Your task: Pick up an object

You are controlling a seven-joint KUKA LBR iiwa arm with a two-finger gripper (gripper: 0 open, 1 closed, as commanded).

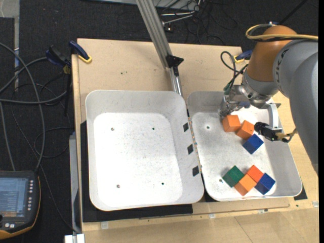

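Dark floor and cables surround my desk (126,59) with its two white bins. From the overhead camera, my tool (229,109) hangs low in the right bin (212,151), just above an orange cube (232,122); I cannot tell whether it is spread or pressed together. That cube sits turned diagonally, no long axis, touching another orange cube (246,129).
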